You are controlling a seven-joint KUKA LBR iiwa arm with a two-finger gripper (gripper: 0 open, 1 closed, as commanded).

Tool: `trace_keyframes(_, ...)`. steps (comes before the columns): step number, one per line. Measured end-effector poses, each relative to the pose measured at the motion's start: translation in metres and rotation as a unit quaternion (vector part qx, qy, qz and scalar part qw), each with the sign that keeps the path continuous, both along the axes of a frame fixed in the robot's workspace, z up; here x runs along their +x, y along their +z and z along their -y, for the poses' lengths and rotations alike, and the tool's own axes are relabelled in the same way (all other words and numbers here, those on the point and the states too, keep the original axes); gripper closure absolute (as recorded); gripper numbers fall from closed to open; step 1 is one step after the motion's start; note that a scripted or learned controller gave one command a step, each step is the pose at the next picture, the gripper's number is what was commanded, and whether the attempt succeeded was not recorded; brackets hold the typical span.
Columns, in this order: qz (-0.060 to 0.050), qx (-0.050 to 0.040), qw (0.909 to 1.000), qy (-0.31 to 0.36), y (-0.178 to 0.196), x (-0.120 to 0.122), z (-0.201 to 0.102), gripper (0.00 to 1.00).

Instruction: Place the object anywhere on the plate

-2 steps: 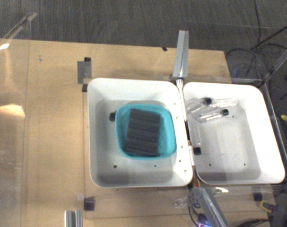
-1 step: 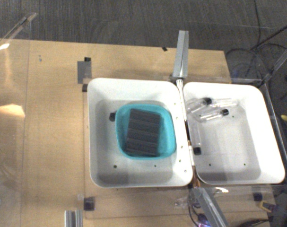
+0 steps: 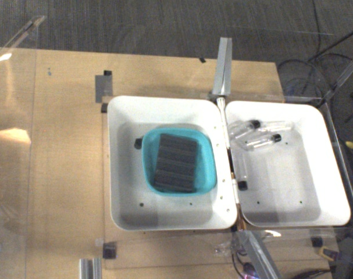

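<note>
Two white bins sit side by side on my counter. I can't tell the tool's state from here. The dark ridged block lies flat on the teal plate in the left bin, roughly centred. The right bin holds clear plastic tubes with black caps near its far left corner. A grey metal post stands behind the seam between the bins. Dark carpet lies beyond the counter, with cables at the far right.
</note>
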State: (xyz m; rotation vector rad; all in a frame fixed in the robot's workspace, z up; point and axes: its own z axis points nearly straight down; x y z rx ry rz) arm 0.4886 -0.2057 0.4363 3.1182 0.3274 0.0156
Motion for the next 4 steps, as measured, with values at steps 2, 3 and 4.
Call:
trace_keyframes(2, 0.000, -0.0002, 1.0000, 0.000, -0.0001, -0.0001, 0.0000, 0.00)
trace_keyframes(3, -0.001, -0.0002, 1.0000, 0.000, -0.0001, 0.0000, -0.0001, 0.00)
trace_keyframes(4, -0.001, -0.0002, 1.0000, 0.001, -0.0001, 0.0000, -0.0001, 0.00)
